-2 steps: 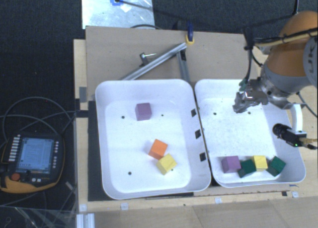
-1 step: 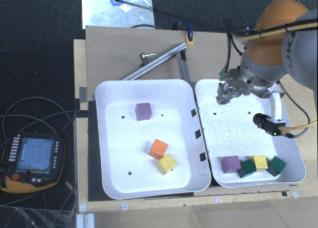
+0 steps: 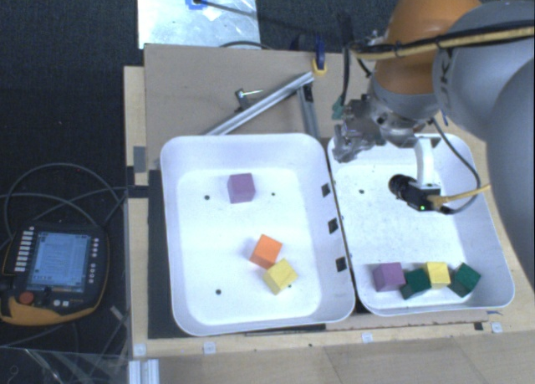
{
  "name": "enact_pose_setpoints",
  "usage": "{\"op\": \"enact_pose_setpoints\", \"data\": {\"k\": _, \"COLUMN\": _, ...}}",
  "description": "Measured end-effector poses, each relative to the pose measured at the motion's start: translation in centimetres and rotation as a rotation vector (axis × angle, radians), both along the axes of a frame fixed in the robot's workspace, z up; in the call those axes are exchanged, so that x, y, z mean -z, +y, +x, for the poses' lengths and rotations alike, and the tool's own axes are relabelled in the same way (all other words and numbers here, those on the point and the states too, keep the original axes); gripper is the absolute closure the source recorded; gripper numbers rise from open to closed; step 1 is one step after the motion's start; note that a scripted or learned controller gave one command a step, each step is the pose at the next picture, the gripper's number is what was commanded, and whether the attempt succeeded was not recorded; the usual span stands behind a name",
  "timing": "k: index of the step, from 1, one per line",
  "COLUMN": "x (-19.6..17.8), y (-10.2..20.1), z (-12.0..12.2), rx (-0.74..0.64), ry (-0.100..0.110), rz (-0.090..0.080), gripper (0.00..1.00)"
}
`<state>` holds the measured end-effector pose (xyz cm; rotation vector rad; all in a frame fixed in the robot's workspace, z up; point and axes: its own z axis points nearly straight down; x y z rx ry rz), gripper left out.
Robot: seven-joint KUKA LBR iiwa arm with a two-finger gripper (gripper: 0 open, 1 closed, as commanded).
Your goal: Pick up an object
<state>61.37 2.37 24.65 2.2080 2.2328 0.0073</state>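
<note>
The left bin [image 3: 180, 232] holds a purple cube [image 3: 241, 187] near its back, with an orange cube [image 3: 267, 249] and a yellow cube [image 3: 280, 276] touching each other nearer the front. Along the front edge of the right bin [image 3: 476, 232] lie a purple cube [image 3: 388, 275], a dark green block [image 3: 414, 282], a small yellow cube [image 3: 438, 273] and another green block [image 3: 465, 278]. My gripper [image 3: 349, 145] hangs over the back left corner of the right bin, far from all the cubes, and nothing is seen held in it.
A metal bar [image 3: 263, 101] lies at a slant on the board behind the left bin. A black camera with a cable [image 3: 411, 189] hangs over the right bin. A teach pendant [image 3: 54, 265] sits at the far left beside the bench.
</note>
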Motion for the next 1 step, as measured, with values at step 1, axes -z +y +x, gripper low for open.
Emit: {"op": "enact_pose_setpoints", "data": {"k": 1, "x": 1.04, "y": 4.91, "z": 2.47, "rx": 0.001, "ry": 0.001, "rz": -0.001, "gripper": 1.00}}
